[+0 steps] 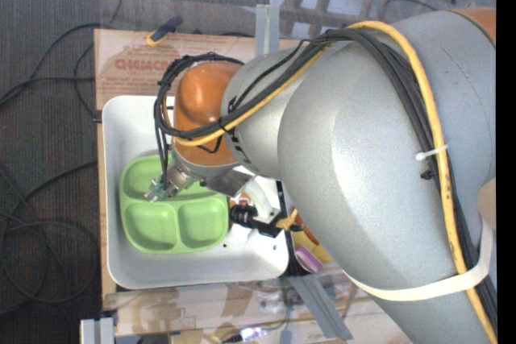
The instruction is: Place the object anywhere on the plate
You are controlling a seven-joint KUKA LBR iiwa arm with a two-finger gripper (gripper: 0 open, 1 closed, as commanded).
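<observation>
The big grey arm (363, 165) fills the right half of the frame, its orange band (201, 105) sitting just left of centre. Below the band the gripper (159, 189) hangs over the upper part of the green divided plate (173, 225), which lies in the left white bin (121, 270) at lower left. I cannot tell how it is set, nor make out any object at its tip. Black cables (165, 105) loop beside the wrist.
</observation>
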